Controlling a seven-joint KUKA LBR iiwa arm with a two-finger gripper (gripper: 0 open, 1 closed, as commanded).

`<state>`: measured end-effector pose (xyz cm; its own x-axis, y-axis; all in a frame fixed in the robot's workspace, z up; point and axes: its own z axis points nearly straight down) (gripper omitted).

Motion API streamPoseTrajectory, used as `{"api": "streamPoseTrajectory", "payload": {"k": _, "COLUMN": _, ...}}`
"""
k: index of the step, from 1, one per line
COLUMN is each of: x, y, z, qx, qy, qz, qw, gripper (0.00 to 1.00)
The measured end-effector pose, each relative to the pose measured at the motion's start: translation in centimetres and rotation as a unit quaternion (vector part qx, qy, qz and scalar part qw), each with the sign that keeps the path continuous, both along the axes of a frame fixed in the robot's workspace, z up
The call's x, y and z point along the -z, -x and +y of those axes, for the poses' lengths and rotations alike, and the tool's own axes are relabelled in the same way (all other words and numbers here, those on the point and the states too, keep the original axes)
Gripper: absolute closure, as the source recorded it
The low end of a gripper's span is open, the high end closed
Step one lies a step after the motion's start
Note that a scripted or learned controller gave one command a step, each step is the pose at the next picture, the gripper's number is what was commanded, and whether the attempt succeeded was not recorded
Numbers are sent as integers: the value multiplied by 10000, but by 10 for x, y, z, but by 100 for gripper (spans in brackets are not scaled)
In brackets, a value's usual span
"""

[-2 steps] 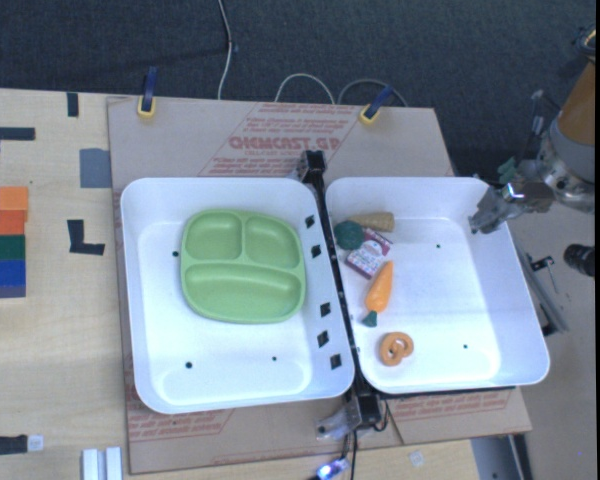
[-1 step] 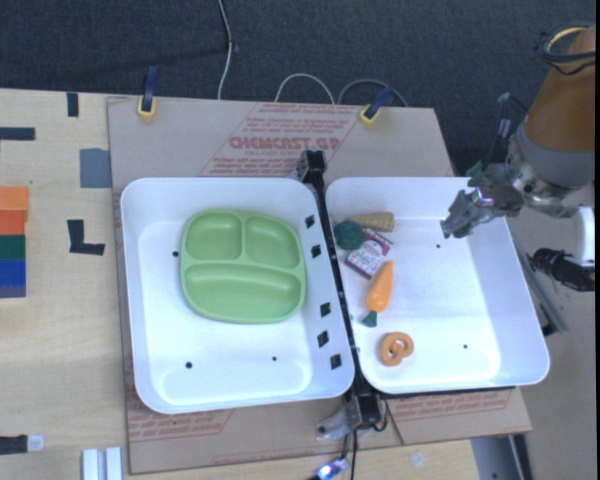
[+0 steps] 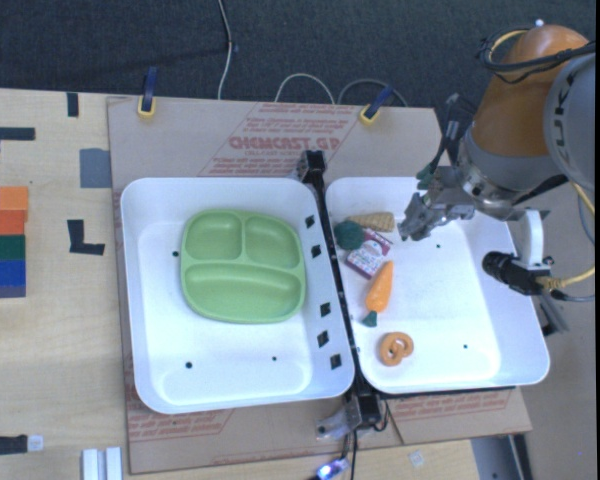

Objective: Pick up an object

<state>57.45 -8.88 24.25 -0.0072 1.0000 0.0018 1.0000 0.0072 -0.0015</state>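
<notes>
Tool (image 3: 412, 230): dark metal, hovering over the right bin's upper part, just right of the toys; from here I can't tell whether it's spread or pressed together.
Right bin (image 3: 480, 308): shallow, smooth white plastic.
Objects: a pale ridged cone (image 3: 372, 221), a dark green lump (image 3: 349, 234), a small printed packet (image 3: 366, 258) with unreadable print, a tapered orange carrot (image 3: 379, 288), a glossy pretzel (image 3: 395, 348) nearer the front.
Left bin (image 3: 160, 368): holds a matte green divided plate (image 3: 244, 266), rounded, three compartments.
Cardboard (image 3: 270, 138): on the surface under the bins, red print too blurred to read.
</notes>
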Motion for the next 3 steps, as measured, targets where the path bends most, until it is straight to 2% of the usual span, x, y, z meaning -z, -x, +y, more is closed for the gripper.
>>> {"api": "streamPoseTrajectory", "payload": {"k": 1, "x": 11, "y": -6, "z": 56, "qx": 2, "qy": 3, "qz": 8, "qw": 10000, "gripper": 100}}
{"api": "streamPoseTrajectory", "payload": {"k": 3, "x": 6, "y": -3, "z": 174, "qx": -3, "qy": 1, "qz": 1, "qw": 10000, "gripper": 100}}
